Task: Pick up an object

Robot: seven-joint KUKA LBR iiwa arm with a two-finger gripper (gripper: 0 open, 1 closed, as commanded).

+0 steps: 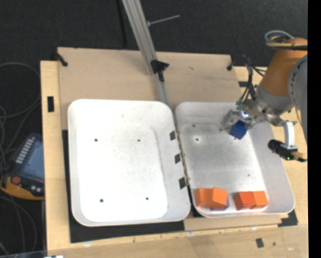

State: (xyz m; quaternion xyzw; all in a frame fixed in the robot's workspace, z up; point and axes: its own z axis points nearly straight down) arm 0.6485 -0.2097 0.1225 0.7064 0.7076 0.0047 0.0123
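Flanking the near wall of the right bin (268, 144): two orange blocks (211, 197).

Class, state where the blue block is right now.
The blue block sits at the pincer, over the right bin's far part, well away from the orange blocks.

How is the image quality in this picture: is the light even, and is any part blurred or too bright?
In the camera view, light falls evenly from above; the left bin is nearly washed out, its surface detail faint; the orange blocks cast short soft shadows; the end effector with the blue block looks slightly blurred; the floor stays dark.
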